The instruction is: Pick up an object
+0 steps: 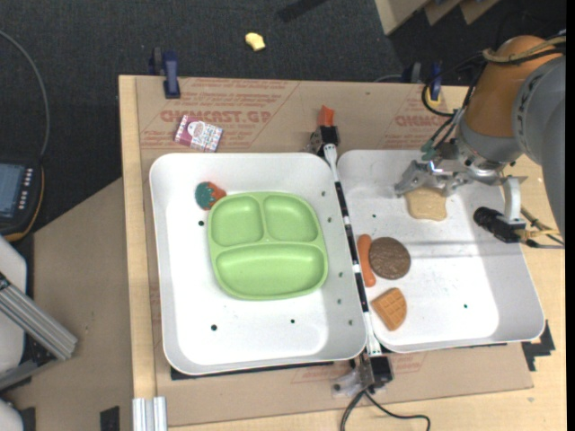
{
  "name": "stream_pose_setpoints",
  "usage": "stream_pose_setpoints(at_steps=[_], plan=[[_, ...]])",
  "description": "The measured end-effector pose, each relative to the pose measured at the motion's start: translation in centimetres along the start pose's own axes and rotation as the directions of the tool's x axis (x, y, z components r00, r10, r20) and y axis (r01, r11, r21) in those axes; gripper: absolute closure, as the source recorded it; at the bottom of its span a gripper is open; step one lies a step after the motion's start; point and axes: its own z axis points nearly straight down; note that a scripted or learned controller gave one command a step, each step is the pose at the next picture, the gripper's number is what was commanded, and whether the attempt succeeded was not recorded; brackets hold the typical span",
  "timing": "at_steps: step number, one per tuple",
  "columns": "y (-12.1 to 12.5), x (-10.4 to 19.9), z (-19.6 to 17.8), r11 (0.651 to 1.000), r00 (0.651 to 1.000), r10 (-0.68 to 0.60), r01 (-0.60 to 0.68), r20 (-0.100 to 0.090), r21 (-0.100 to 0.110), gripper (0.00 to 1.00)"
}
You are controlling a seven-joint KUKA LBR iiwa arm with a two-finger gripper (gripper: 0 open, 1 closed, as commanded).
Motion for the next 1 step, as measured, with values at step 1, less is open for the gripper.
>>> stream_pose_setpoints(at_steps=[1], plan=[[-0.59, -0.79, -0.03, 1.000, 1.000, -0.001, 0.001, -0.001, 0.002, 0.00]])
